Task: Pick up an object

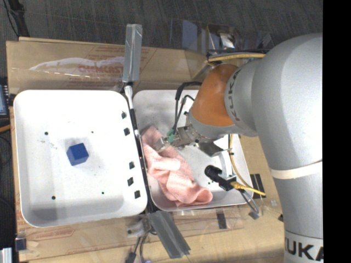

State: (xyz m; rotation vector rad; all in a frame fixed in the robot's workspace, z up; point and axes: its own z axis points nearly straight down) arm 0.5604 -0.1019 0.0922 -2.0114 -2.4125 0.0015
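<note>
The left bin [33, 147] has a raised white rim on all sides and a wide bare floor. A small blue cube [78, 153] sits a little left of its centre, well apart from every wall, with open room all around it. A dark divider with black clips [130, 147] runs between the two bins, under a grey upright bar [132, 48] at the far edge.

The cardboard [71, 62] behind the bins carries faint red print under a strip of clear tape; the letters are too blurred to read.

In the right bin [159, 100] a crumpled pink cloth [170, 171] lies against the left wall and stretches toward the near rim, filling most of that side. The floor to its right is crowded by the arm's wrist, a black fitting [216, 175] and a yellow cable [247, 188].

The gripper [167, 141] is low over the cloth's upper end, touching or just above it; whether its fingers are spread or closed cannot be told. Behind it sits the orange band [211, 100] and the grey arm [290, 119], which bears part of the black lettering "KUKA" [304, 251] at the bottom right.
</note>
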